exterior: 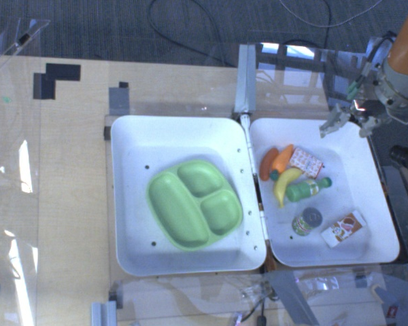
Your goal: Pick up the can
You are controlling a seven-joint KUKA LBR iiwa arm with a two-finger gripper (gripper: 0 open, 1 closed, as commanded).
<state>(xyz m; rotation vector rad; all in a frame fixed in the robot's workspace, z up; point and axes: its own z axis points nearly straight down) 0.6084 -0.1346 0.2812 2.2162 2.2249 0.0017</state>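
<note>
Can (307, 221) placement is noted first: it stands upright on the floor of the right bin (367, 250), toward the near side, with its round grey lid turned up to the camera. A small brown-and-white carton (343, 228) lies tilted just beside it on the right. A green bottle (308, 189) lies on its side just behind the can, with a curved yellow banana (284, 184), an orange carrot (280, 159) and a red-and-white packet (306, 162) clustered farther back. The can is set apart from that cluster enough that a straight descent from above is judged feasible, though the carton and bottle leave little margin.

The gripper (349, 119) is held high over the far right corner of the right bin, well apart from the can. Its two thin metal fingers (332, 123) are seen spread wide, with nothing between them.

The left bin (129, 182) bears a smooth green divided tray (194, 202) with three rounded compartments. Both bins are shallow, white and glossy.
</note>
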